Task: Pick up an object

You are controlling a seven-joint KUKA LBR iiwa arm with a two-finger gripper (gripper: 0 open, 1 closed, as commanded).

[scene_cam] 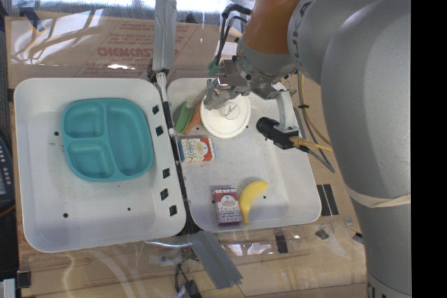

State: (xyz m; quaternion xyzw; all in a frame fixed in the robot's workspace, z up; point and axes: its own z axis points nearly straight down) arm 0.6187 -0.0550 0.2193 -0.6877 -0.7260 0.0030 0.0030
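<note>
The bench (91, 56) is showing a brownish board surface with faint red print, and it is carrying two shallow white bins side by side. The left bin (42, 220) is lying on the bench's left part and the right bin (297, 202) is lying just beside it, their inner edges touching along a black hinged strip (171, 164). A grey bar (165, 28) is lying on the bench behind the join of the bins, and another grey bar (215, 258) is lying in front of it, tilted. Black tape marks (327, 199) are sitting on the board just right of the right bin.
</note>
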